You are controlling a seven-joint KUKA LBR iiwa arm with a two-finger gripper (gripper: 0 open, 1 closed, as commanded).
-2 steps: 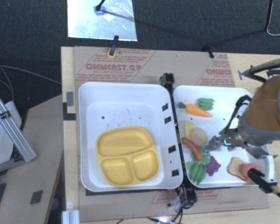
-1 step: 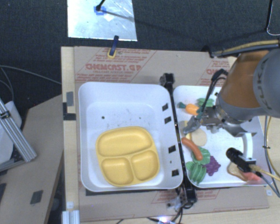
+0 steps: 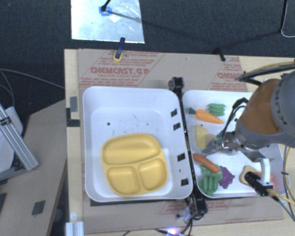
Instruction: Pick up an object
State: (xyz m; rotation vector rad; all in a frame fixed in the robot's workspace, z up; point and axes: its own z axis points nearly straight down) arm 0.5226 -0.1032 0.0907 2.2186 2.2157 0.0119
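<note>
Left bin (image 3: 96,112): yellow tray (image 3: 134,162).
Right bin (image 3: 236,95): carrot (image 3: 208,116), sausage (image 3: 206,163), grapes (image 3: 226,176).
Gripper (image 3: 212,147): low over right bin, spread unclear.

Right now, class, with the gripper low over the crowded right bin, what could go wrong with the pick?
1. The gripper hangs among the pale yellow wedge, red sausage and green toy; it may close on two or nudge them apart.
2. The smooth orange plastic carrot might roll away.
</note>
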